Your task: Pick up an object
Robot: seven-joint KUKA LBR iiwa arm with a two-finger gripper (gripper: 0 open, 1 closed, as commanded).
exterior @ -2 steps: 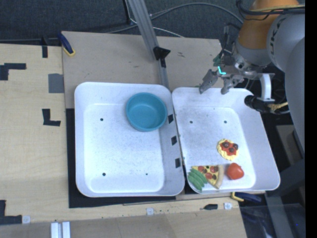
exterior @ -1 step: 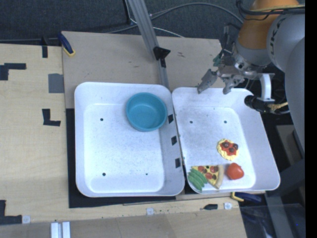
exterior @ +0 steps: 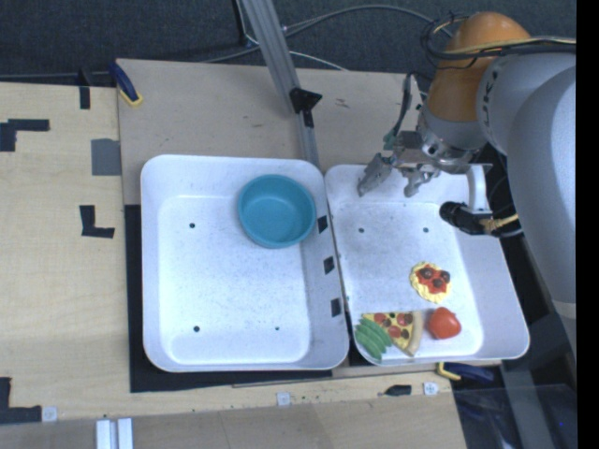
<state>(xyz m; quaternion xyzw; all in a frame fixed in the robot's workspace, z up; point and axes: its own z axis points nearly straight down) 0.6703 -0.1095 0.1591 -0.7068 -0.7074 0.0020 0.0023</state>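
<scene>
My gripper hangs over the far edge of the right bin, its two fingers spread apart with nothing between them. In the near part of that bin lie a small round pizza toy, a red tomato and a pizza slice with a green vegetable beside it. All of these sit well nearer the front than the gripper. A blue bowl stands upright at the far right of the left bin.
A grey metal pole slants down from the top to the gap between the bins. The arm's grey body and orange band fill the upper right. Black cables run along the right bin's right rim.
</scene>
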